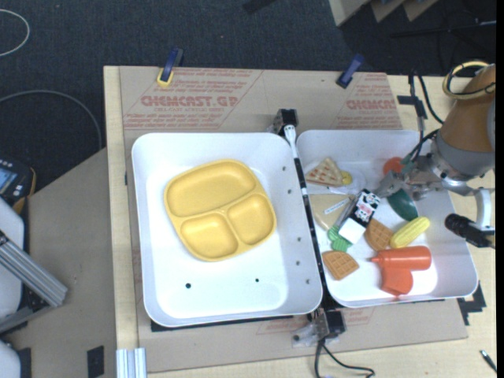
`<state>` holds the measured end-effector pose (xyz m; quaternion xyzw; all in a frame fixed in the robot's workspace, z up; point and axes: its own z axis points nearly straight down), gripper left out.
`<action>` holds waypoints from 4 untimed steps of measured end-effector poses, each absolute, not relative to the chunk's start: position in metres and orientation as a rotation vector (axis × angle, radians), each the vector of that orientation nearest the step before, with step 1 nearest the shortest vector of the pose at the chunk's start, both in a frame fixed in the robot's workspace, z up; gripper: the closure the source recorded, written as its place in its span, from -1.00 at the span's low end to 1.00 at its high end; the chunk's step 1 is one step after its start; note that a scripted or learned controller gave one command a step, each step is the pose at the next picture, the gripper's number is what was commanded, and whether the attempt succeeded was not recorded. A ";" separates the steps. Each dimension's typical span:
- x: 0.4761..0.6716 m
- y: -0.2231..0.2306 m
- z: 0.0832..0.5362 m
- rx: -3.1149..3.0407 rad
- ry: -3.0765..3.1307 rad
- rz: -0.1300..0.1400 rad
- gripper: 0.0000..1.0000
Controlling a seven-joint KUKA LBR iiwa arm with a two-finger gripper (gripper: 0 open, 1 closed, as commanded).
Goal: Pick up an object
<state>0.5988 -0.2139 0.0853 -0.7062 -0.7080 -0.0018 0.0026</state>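
Down low in the right bin (pixel 445 283), toward the upper right of the frame: the gripper (pixel 400 181), at the end of the grey arm coming in from the right edge.

Too dark and too small there to see whether open or shut. Nothing seen held in it.

Right under the gripper, a little lower in the frame: a dark green toy (pixel 403 205). Looks like the nearest thing to grab, so likely the one to go for. Lying flat on the bin floor, with its long side slanting from upper left to lower right. Very close to the gripper, maybe touching; hard to say.

Just above and left of the gripper: a small red toy (pixel 392 164), also very near. A second choice.

Left of the green toy: a black and white toy (pixel 365 205). Below it: a yellow corn toy (pixel 410 230), tipped up toward the right, and lower down a big orange toy (pixel 400 264).

Crowded around the green one, so easy to bump the corn or pinch two things at once. Best to come straight down and squeeze across the short side.

Far off in the left bin (pixel 157 282): a yellow plate (pixel 220 209), well apart from the gripper.
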 end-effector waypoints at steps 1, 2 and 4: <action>0.599 -0.215 0.096 -2.218 -2.224 -0.004 1.00; 0.605 -0.221 0.142 -2.225 -2.226 -0.003 1.00; 0.604 -0.219 0.227 -2.224 -2.227 -0.003 1.00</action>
